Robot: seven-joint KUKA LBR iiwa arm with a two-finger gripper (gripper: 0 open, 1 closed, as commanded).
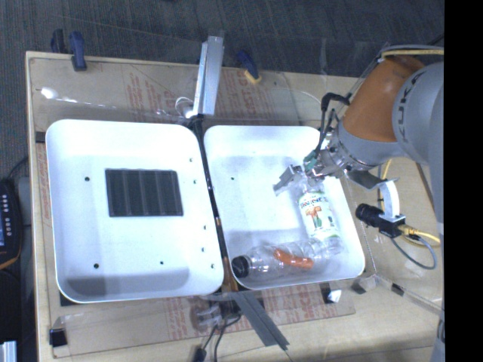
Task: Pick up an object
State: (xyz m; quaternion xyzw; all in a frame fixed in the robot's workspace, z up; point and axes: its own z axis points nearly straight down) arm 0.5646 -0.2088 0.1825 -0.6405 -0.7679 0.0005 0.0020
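Claw (293,178) hangs open and empty just above two bottles (317,216) lying in right bin (249,145), nothing lifted yet.

Two shallow white bins sit side by side on the counter (45,74). The left bin (68,225) holds a dark ribbed rectangular panel (143,192) lying flat near its middle. The right bin (249,145) holds two clear plastic bottles: one with a white label (318,216) lies along the right wall, and another with a black cap and something orange inside (279,260) lies along the near wall, the two close together at the near right corner. The grey arm with its orange band (377,104) reaches in from the right, its end effector (296,176) low over the right bin, just above the labelled bottle's top end. Blue clamps (78,51) grip the counter's far edge.
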